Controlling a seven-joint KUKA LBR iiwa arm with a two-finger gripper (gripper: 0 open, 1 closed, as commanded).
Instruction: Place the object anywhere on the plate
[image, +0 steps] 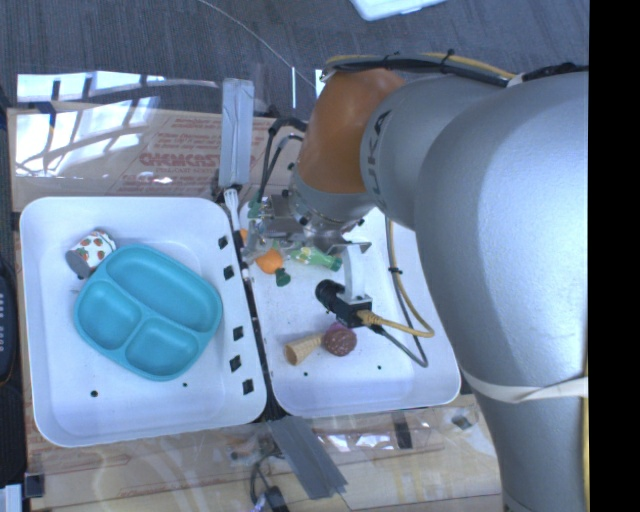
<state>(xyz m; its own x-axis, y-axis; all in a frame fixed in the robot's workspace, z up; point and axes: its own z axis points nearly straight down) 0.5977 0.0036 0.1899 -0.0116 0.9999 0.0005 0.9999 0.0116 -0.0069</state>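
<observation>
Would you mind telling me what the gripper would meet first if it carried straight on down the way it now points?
Most likely the orange piece just under the gripper, in the right bin near the divider. The green piece lies close beside it, and depth is hard to judge from above, so this is uncertain.

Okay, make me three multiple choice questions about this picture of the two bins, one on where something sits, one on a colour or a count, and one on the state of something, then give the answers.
1. Where does the plate lie?
A. in the left bin
B. in the right bin
C. on the cardboard behind the bins

2. What colour is the plate?
A. red
B. blue
C. yellow

3. What lies in the plate's compartments?
A. the ice cream cone toy
B. the orange toy
C. nothing

Answers:
1. A, the plate rests on the left bin's floor.
2. B, it is light blue, with three compartments.
3. C, the ice cream cone toy and the orange toy both lie in the right bin, the orange toy near the gripper.
</observation>
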